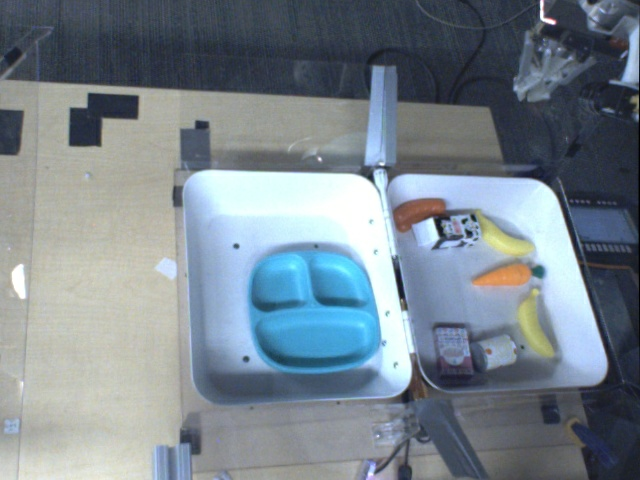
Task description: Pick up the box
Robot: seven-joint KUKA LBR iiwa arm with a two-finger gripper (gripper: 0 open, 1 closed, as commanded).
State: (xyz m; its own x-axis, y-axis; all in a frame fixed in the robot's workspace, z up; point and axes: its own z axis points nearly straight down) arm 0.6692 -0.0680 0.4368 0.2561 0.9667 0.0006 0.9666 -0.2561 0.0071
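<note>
Approach stage — the tool (545, 68) hangs high at the view's top right, well apart from the right bin (575, 268).

Its fingers look spread apart and clamp nothing. The box (453, 354) lies near that bin's front edge, just beside a small jar (497, 351). Best to descend straight over the box, fingers astride its narrow sides — clear of the jar and the banana (535, 326).
</note>
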